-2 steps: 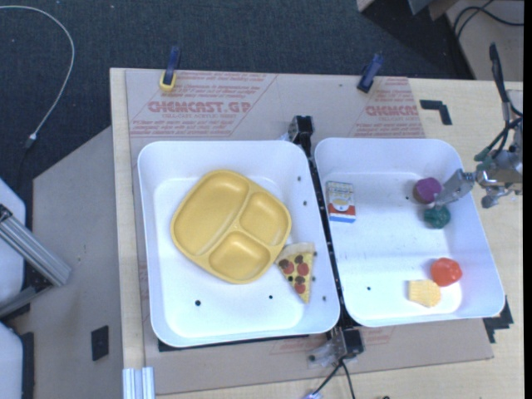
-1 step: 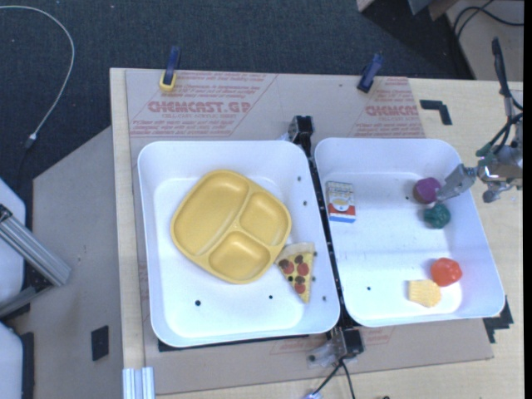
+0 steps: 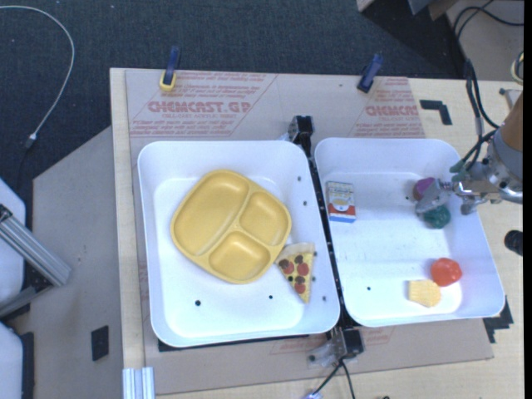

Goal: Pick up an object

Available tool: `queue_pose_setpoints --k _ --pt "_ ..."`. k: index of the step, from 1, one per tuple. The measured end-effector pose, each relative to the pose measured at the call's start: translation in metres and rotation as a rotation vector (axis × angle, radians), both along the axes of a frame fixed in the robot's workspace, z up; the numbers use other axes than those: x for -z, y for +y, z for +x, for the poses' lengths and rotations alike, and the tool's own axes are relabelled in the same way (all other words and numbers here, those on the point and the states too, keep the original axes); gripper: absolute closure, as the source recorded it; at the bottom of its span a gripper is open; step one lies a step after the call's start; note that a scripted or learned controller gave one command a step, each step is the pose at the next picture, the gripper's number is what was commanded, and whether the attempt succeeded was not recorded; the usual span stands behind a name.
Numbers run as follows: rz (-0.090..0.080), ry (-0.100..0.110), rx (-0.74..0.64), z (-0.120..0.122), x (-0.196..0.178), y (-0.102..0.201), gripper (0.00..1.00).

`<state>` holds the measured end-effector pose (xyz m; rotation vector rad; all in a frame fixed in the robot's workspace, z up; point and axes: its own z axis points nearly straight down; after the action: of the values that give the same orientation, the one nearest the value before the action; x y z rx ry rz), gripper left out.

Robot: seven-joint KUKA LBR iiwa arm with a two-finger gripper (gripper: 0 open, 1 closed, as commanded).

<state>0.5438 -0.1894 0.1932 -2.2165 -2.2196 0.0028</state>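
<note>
We see the gripper [image 3: 460,191] reaching in over the right bin [image 3: 391,306] from its far right wall, just beside a purple object [image 3: 426,189] and a dark green object [image 3: 435,217]; whether its claw is open or closed we cannot tell. A small carton [image 3: 341,201], a tomato [image 3: 446,271] and a cheese wedge [image 3: 424,293] share that bin. The left bin [image 3: 179,318] bears a yellow divided plate [image 3: 230,225] beside a pizza slice [image 3: 298,270].

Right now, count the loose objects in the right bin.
4, maybe more hidden behind the gripper: small box upper left, purple-and-green toy by the gripper, red tomato and yellow piece lower right.
</note>
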Motion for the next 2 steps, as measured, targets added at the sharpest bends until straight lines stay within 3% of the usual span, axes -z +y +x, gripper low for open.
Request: queue_pose_setpoints --k 2 --pt "0.000 0.001 0.002 -0.009 0.088 0.002 0.00"
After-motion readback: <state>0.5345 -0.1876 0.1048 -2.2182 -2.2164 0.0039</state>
